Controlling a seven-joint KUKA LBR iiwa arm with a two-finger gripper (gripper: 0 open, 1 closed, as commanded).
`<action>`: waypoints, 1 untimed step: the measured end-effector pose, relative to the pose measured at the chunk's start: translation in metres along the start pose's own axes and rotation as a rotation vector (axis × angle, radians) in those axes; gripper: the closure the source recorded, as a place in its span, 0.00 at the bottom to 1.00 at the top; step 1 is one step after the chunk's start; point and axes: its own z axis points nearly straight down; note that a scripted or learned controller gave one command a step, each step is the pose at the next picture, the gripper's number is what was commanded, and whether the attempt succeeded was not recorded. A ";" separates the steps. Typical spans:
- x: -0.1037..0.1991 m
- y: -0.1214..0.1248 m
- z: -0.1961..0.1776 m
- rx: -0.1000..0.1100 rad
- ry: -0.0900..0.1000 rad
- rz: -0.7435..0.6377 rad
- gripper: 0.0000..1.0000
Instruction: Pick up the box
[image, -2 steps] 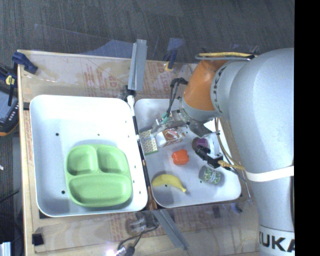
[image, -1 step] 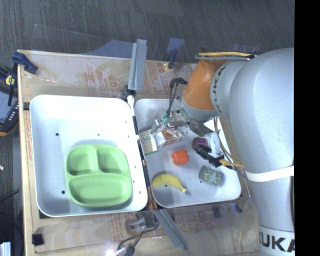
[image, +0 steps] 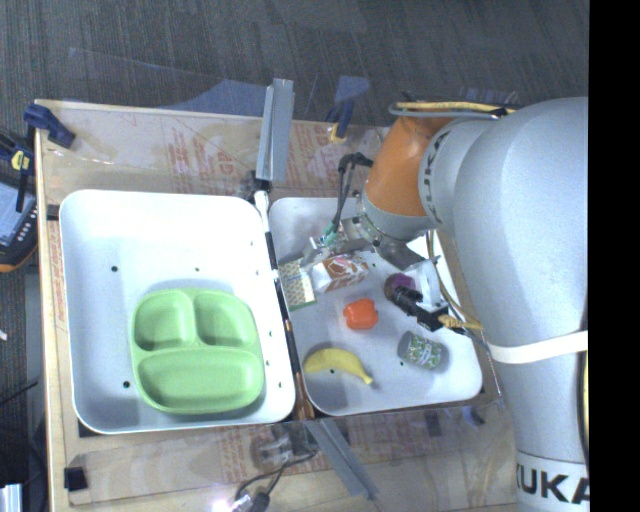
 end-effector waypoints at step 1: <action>0.005 0.004 -0.010 -0.005 0.007 -0.008 1.00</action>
